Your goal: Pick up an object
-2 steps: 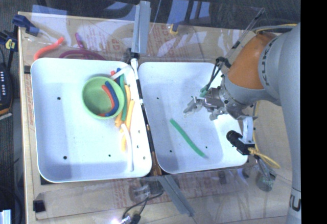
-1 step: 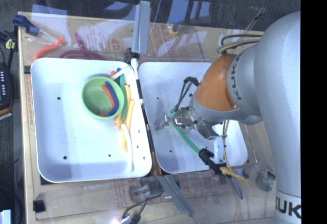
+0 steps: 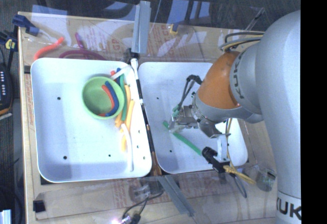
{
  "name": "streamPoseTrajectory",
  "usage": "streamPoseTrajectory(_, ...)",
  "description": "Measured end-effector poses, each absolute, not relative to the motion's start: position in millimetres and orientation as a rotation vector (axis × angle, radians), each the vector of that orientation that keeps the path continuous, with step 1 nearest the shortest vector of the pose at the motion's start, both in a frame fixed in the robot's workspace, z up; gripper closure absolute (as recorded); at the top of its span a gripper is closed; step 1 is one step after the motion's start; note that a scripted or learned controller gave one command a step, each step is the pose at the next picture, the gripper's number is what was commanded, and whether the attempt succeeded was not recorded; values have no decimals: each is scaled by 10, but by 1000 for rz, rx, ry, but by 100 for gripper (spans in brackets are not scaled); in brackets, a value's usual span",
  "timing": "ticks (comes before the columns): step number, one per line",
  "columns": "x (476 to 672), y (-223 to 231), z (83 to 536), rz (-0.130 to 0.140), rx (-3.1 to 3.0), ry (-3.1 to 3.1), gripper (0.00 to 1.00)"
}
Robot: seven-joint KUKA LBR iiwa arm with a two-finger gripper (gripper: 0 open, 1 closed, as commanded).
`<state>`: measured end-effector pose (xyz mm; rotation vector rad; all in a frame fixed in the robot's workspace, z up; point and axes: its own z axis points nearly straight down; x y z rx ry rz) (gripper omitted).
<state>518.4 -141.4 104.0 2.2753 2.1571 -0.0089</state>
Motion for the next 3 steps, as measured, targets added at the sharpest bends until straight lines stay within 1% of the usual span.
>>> streamPoseTrajectory(1,5183,-1410,1033,-10,2275,2158,0)
streamPoseTrajectory(2,5183,-1407,1126,-14,2269,2167,100)
streamPoseTrajectory(3,5183,-1407,1126,-15,2267,2168,0)
